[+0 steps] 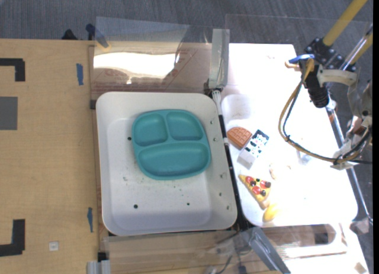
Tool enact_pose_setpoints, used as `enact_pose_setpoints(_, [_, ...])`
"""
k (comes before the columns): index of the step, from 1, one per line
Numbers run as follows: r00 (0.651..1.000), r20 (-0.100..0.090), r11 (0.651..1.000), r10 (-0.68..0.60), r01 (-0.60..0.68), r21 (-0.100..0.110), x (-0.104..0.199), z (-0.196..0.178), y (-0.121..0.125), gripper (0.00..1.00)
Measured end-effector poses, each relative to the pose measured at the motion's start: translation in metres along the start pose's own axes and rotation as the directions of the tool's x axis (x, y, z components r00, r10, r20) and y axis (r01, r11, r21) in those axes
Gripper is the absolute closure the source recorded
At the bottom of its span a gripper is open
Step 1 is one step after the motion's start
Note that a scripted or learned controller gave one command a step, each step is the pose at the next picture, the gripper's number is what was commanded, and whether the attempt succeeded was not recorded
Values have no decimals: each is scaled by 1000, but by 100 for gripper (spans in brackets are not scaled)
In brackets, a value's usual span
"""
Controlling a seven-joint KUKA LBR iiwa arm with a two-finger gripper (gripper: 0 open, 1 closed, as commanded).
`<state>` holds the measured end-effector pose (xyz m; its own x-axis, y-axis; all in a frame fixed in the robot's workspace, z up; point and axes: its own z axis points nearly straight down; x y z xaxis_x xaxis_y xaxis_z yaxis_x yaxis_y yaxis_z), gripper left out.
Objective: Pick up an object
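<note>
The right bin [308, 202] holds all the loose pieces, crowded against its left wall. A brown waffle-like piece [239, 137] lies nearest that wall, and a small black-and-white box [253, 147] is just beside it on the right. Below them, a toy pizza slice [257, 187] points up and to the left. A yellow piece [270, 212] sits just past its wide end, close to the bin's near edge, and a small pale bit [273, 171] lies a little to the right of the slice.

The middle and right of this bin's floor are bare white, so there is open room on that side of the cluster. The wall hems in its left side.

In the left bin [118, 196], a teal divided plate [171, 144] rests flat, towards the far side and well clear of every wall. The near part of that floor is bare apart from dark specks.

A looping dark cable [290, 126] hangs over the right bin's far right part. The gripper [355, 131] is at the frame's right edge, beyond the bin's right rim and well apart from the pieces. It is too cut off and cluttered to tell whether it is spread or pressed together
</note>
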<state>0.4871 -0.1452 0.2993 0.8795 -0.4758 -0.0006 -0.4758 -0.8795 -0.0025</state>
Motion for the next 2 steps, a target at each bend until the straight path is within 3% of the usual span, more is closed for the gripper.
enact_pose_setpoints(1, [959,3,959,284,-284,-1,14,16,12,100])
enact_pose_setpoints(2, [989,-1,989,-149,149,1,9,26,19,100])
